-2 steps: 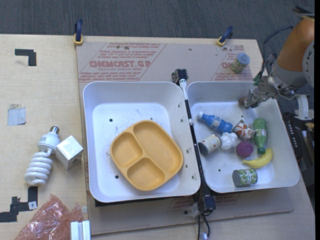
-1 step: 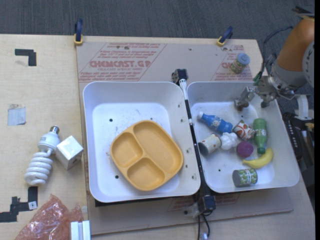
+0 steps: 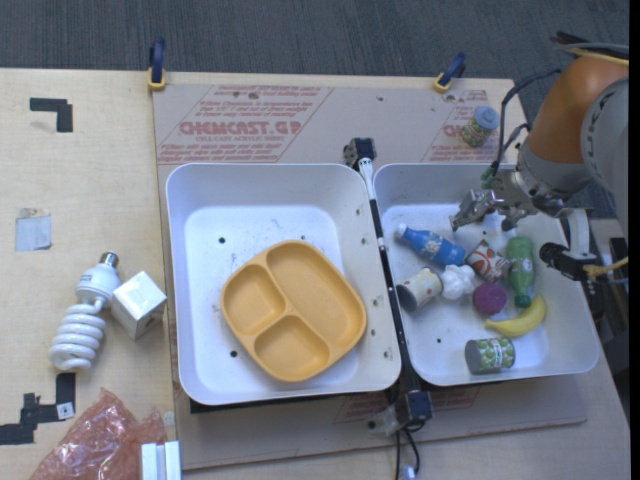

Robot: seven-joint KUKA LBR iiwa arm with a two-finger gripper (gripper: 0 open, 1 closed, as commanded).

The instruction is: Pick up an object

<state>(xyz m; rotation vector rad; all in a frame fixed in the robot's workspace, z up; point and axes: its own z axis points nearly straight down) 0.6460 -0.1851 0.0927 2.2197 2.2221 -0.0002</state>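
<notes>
From my screen, the arm [image 3: 590, 118] is cut off by the right edge, so I see only its orange band and grey wrist. The gripper [image 3: 480, 208] is small and dark against the clutter; whether it is wide, narrow or holding something I cannot tell. It hangs over the right bin [image 3: 425, 363], near the bin's 12 o'clock side, and the arm leans in from 2 o'clock.

In this bin the objects lie close together. A blue bottle [image 3: 432, 246] lies at 9 o'clock from the heap's middle. A green bottle [image 3: 520, 266] stands at 3 o'clock, partly behind a cable. A banana [image 3: 520, 318] lies at 5 o'clock, a green can [image 3: 489, 355] at 6 o'clock. A magenta ball [image 3: 489, 298] sits in the middle. The white thing [image 3: 458, 282] beside it I cannot identify.

The left bin [image 3: 190, 268] holds a yellow tray [image 3: 292, 311]. A bulb [image 3: 82, 313] and a white cube [image 3: 139, 301] lie outside, at 9 o'clock.
</notes>
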